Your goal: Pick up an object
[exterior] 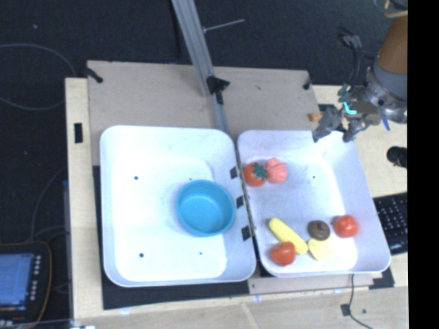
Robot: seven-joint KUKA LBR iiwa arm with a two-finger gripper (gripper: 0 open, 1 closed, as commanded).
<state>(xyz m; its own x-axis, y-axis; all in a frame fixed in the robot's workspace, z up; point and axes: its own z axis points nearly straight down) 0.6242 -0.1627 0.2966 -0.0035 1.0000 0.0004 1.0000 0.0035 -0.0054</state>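
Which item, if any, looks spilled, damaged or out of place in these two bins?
Nothing stands out. The round blue bowl sits upright in the left white bin; the small toy foods lie inside the right white bin, none over the rim. The gripper hovers at that bin's far corner.

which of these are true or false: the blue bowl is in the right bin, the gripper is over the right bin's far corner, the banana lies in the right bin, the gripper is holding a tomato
1. The blue bowl is in the right bin. False: it sits in the left bin.
2. The gripper is at the right bin's far right corner. True.
3. The banana lies in the right bin. True.
4. The gripper holds a tomato. False: nothing shows between its fingers; the tomatoes lie in the bin.
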